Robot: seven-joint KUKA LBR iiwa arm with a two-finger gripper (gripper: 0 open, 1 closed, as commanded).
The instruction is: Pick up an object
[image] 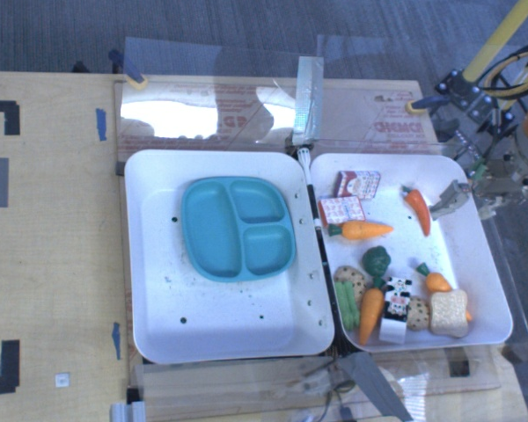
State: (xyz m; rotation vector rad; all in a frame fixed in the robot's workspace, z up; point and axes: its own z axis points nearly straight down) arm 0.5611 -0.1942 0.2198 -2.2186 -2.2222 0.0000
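The left bin [150,262] holds a teal divided plate [238,228], just left of the right bin [488,275]. Inside the right bin lie cartons [357,184], carrots [367,230], broccoli [377,260] and bread [449,311]. At that bin's right rim hovers the gripper [453,198], near a red pepper [418,210]; its jaw state cannot be told.

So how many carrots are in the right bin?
3 at least. One carrot lies mid-bin, a second by the front wall, a small third beside the bread. The clutter may hide others.
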